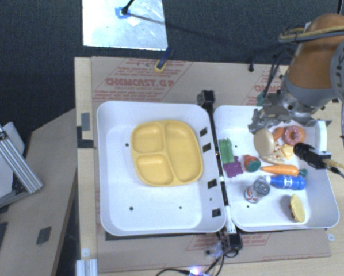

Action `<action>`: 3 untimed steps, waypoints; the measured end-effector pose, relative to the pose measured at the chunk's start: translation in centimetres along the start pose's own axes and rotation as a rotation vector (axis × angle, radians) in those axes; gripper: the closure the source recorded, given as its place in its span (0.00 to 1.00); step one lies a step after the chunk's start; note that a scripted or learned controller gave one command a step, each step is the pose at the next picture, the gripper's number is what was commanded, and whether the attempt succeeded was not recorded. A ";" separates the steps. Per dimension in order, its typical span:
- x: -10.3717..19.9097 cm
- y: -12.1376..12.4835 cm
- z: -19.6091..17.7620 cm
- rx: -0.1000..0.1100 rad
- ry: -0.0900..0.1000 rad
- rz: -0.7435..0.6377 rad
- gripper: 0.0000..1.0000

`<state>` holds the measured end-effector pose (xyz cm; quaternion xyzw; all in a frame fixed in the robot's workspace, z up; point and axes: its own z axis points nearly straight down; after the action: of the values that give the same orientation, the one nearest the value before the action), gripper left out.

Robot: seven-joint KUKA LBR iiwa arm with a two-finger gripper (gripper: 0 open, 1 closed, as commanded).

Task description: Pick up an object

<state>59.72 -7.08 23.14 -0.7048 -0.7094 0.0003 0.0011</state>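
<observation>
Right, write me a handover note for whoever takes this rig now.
Gripper: low over the back of the right bin, above the toys; whether the fingers are open or shut cannot be told, and nothing is seen between them.
Right bin holds: donut, cream-coloured toy, carrot, blue bottle, small can, yellow toy, green block, purple toy.
Left bin: yellow divided plate.
Done: arm is over the toys. Left: grasp one and lift it.
</observation>
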 end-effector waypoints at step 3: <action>0.5 -0.5 1.4 0.000 -0.001 0.006 1.00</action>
<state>59.18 -6.58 21.76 -0.7069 -0.7073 0.0005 0.0006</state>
